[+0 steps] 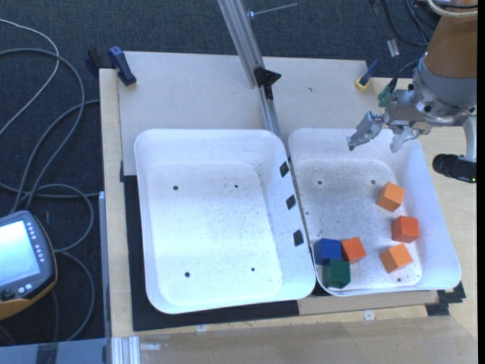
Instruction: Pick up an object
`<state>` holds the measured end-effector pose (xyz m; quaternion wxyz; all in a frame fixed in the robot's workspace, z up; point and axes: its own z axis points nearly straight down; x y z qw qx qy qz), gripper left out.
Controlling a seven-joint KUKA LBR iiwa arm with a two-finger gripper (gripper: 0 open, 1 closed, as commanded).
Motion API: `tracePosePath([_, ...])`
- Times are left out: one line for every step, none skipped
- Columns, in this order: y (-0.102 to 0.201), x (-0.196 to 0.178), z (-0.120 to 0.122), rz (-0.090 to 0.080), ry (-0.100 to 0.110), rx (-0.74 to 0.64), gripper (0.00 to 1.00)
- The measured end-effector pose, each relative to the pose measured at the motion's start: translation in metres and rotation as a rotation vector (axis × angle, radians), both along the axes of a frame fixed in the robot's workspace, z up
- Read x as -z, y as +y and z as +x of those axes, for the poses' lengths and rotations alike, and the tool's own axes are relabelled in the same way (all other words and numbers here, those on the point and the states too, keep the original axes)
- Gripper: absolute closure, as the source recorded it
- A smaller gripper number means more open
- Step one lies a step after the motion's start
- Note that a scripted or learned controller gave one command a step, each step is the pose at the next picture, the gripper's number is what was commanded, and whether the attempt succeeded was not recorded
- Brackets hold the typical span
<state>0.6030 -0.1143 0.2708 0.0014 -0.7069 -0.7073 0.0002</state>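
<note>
While the arm reaches in from the right, the gripper [383,133] hangs over the far rim of the right bin [424,169], its two fingers [362,135] spread wide with nothing between them. Six blocks lie in this bin's near and right parts. An orange block [391,196] sits nearest the gripper, with a second orange block [405,228] and a third [395,258] close along the right wall. At the near edge, a blue block [328,249] touches a green block [337,272] and a fourth orange block [353,249]. The bin's far left floor is open. The left bin [151,158] adjoins it along a shared edge.
</note>
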Motion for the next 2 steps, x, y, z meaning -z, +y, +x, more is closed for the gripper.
tracePosePath([0.020, 0.042, 0.046, -0.002, -0.004, -0.003, 0.00])
tracePosePath([0.009, -0.027, 0.006, -0.004, -0.011, 0.001, 0.00])
